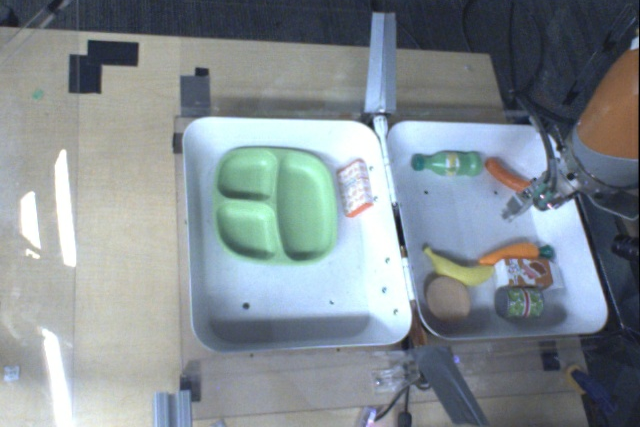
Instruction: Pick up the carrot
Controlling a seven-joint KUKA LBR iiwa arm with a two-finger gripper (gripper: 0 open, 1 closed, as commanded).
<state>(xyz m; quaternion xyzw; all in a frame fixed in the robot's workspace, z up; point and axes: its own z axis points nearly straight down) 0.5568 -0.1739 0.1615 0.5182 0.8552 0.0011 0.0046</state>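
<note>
Pincer (530, 200) hangs over the right bin's (455, 205) upper right part, small and metallic below the grey wrist and the orange band; whether it stands apart or together I cannot tell, and nothing shows between its tips. Just up and left of it lies a short orange sausage-like piece (506, 175), close to the pincer but not gripped. Further left along the far wall lies a green bottle (449, 163) on its side.

The carrot (515, 254) rests in the lower part of the right bin, orange with a green top pointing right, well below the pincer. Its left tip meets the end of a banana (457, 267). Right below the carrot sits a small carton (525, 272) and under that a can (520, 303). A brown round fruit (449, 298) lies beneath the banana near the front wall.

The left bin (290, 315) holds a green divided tray (277, 203) and, beside its right edge, a small red-and-white packet (355, 188). Both bins sit side by side on the wooden bench (110, 245).
</note>
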